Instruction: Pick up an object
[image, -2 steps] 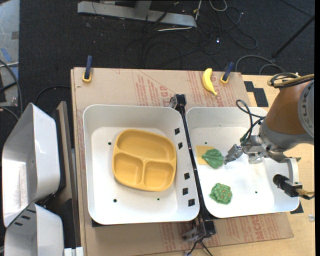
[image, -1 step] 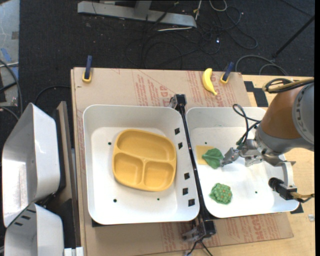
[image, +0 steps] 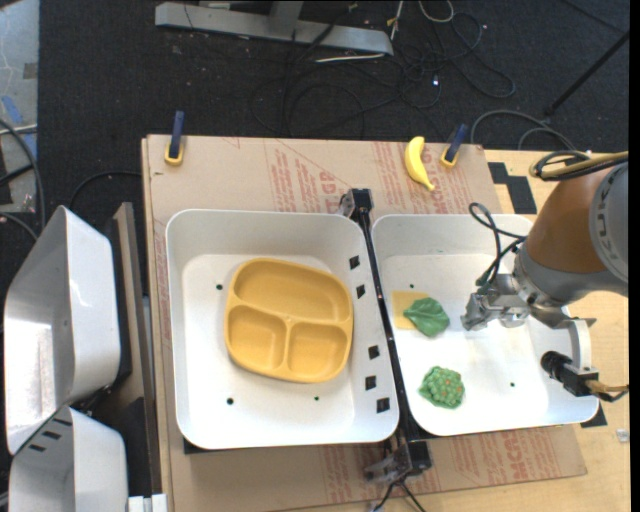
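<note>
You're hovering the tool (image: 478, 312) in the right bin (image: 520, 415), just beside the green leafy piece (image: 428, 316) lying there, so I'd be centering over it before dropping; can't tell the tool's state.

Evenly and brightly lit from above, with white bins (image: 190, 300) left of the pincer (image: 480, 312) close to washed out. Soft, short shadows beside the green pieces (image: 428, 316) just left of the pincer and along the bin walls. Dark, murky floor (image: 90, 90) far beyond the pincer. Slightly soft focus throughout; faint grain; mild glare on the orange arm cover (image: 560, 225).
</note>
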